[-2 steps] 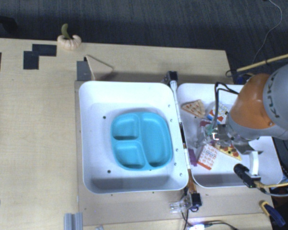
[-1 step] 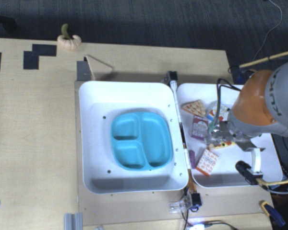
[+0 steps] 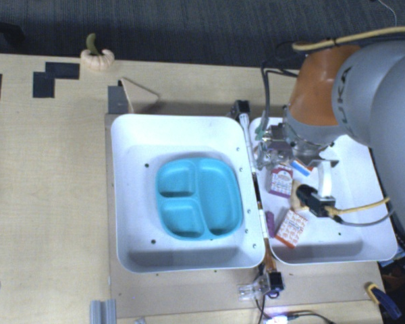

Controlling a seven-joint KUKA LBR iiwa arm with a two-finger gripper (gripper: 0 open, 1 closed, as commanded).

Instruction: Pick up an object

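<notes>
The gripper (image 3: 273, 152) hangs over the far-left corner of the right shallow white plastic bin (image 3: 364, 250), close against the rim; whether it is open or closed cannot be told. A small red-and-white packet (image 3: 281, 181) lies just near of it. Bare floor shows toward the near right.

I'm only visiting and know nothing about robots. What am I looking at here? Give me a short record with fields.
left bin: holds one blue divided tray
right bin: holds small items, among them a red-and-white packet and a patterned box
arm: grey with an orange band, reaching over the right bin
tool: down in the right bin near its left wall, close to the red-and-white packet
anything held: cannot tell
</notes>
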